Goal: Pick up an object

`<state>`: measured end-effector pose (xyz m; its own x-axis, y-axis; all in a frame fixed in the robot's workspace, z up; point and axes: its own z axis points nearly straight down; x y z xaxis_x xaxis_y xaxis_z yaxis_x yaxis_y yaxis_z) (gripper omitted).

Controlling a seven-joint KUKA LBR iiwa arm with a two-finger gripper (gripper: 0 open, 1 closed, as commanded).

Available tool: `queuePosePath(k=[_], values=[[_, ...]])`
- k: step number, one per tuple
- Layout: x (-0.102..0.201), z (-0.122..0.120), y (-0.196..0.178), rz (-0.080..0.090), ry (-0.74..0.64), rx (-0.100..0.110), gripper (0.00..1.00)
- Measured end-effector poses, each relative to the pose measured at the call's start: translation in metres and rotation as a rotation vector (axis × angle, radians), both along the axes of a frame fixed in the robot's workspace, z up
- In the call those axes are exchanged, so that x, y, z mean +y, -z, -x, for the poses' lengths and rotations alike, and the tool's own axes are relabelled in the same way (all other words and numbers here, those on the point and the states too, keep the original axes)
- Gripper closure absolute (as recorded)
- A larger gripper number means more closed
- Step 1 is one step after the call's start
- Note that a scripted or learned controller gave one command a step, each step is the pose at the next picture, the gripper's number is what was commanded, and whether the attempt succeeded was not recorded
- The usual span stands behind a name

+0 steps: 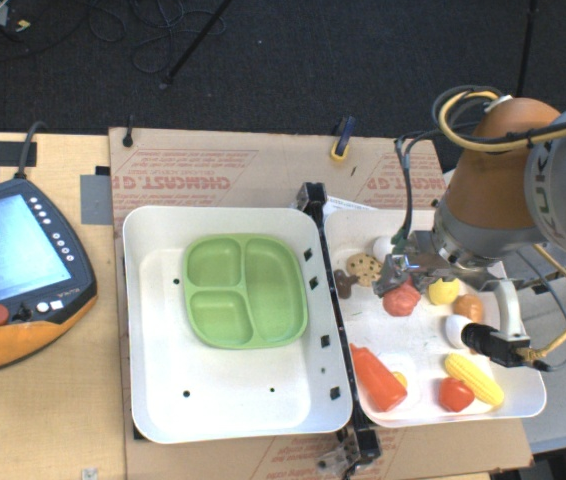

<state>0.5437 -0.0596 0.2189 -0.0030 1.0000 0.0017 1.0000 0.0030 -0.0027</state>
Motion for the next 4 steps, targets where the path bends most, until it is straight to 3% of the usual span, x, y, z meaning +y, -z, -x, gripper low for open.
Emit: queuePosePath(k=[2, 3, 4], values=[[0.095, -0.056, -0.014, 0.0, -0.001, -0.002, 1.0], [0.137, -0.08, 0.0, 0.001, 0.001, 0.0, 1.0], [0.138, -0.082, -0.001, 0.002, 0.003, 0.0, 1.0]])
